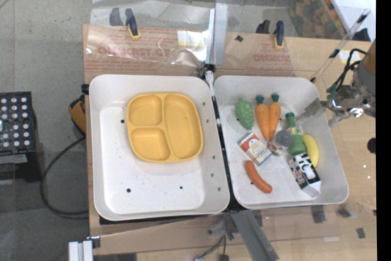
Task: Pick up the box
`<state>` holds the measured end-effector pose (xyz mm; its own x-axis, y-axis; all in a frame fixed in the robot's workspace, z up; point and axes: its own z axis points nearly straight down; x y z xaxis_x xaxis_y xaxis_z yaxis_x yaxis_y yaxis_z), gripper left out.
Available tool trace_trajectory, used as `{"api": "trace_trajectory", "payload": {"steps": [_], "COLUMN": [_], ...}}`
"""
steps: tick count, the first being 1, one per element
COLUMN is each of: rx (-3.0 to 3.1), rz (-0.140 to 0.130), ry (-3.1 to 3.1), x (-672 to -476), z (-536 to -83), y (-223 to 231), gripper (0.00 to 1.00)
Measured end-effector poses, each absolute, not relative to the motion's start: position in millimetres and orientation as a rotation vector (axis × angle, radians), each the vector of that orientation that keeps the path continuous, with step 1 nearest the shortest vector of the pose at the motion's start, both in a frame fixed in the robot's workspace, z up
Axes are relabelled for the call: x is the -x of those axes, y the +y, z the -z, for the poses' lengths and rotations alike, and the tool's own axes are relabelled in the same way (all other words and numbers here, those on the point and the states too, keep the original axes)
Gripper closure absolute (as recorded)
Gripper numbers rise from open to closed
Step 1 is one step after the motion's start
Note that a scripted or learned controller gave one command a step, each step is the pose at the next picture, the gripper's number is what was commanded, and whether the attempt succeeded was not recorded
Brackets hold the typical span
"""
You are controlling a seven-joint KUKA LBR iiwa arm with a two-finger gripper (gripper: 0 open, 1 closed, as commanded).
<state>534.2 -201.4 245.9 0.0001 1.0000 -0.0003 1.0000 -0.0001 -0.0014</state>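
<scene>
A small white box (255, 148) with red and blue print lies flat in the middle of the right bin (330, 192). A black and white carton (303, 171) lies at that bin's front right. My gripper (335, 108) hangs over the bin's right rim, up and to the right of both, beyond the green bottle (294, 133) and the banana (311, 148). It holds nothing that I can see.
Around the box lie two carrots (267, 117), a green vegetable (244, 113), a grey can (282, 139) and a red sausage (258, 176). The left bin (116, 192) carries a yellow divided plate (165, 126). Clamps and crumpled plastic sit behind the bins.
</scene>
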Motion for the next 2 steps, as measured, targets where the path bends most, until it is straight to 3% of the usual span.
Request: {"api": "trace_trajectory", "payload": {"steps": [1, 2], "rx": [2.338, 2.297], "rz": [0.011, 0.016], "ry": [-2.115, -2.168], "x": [-531.3, -559.6], "z": [-100.5, -101.5], "y": [-144.8, -97.9], "gripper": [0.00, 0.00]}}
